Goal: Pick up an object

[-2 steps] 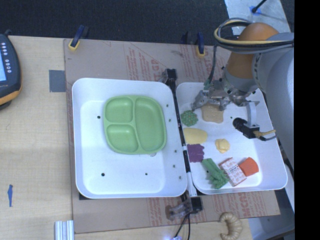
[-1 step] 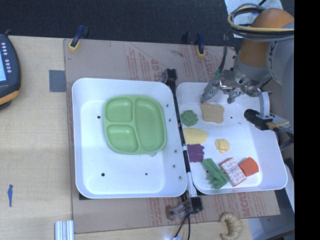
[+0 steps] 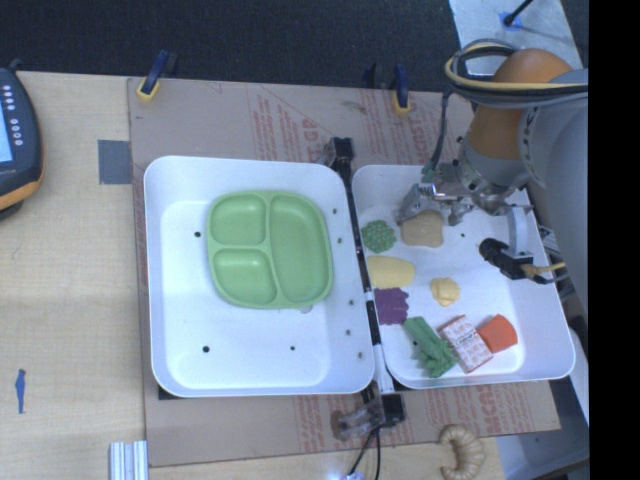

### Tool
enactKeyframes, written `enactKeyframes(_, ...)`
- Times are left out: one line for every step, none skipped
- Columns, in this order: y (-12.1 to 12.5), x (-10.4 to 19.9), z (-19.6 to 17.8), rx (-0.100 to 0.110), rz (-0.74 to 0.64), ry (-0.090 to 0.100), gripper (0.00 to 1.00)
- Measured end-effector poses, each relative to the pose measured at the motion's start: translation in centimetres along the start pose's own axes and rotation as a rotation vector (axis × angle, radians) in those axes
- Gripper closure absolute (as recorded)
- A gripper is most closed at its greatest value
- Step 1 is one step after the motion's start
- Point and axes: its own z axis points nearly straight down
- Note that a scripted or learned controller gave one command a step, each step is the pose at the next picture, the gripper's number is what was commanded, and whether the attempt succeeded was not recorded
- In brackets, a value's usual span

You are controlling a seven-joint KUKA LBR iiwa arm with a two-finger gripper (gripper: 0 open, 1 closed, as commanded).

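My gripper (image 3: 428, 206) hangs over the far part of the right bin (image 3: 540, 363), reaching in from the right. A tan, bread-like lump (image 3: 423, 232) lies just in front of it, touching or nearly touching the gripper's tip. Around it in the same bin lie a round green piece (image 3: 378, 235), a pale yellow piece (image 3: 390, 271), a small yellow lump (image 3: 445, 290), a purple piece (image 3: 391, 306), a green leafy piece (image 3: 430, 347), a red-and-white carton (image 3: 465, 343) and an orange block (image 3: 499, 333).
The left bin (image 3: 180, 338) holds a green divided plate (image 3: 270, 248). A black part (image 3: 505, 258) of the arm's gear reaches over the right bin's right side. A teach pendant (image 3: 15, 138) lies at the bench's left edge. A tan curled thing (image 3: 462, 450) sits below the bins.
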Motion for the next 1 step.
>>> enactKeyframes(0.18,-0.01,-1.45,-0.005,-0.003,-0.001,1.00)
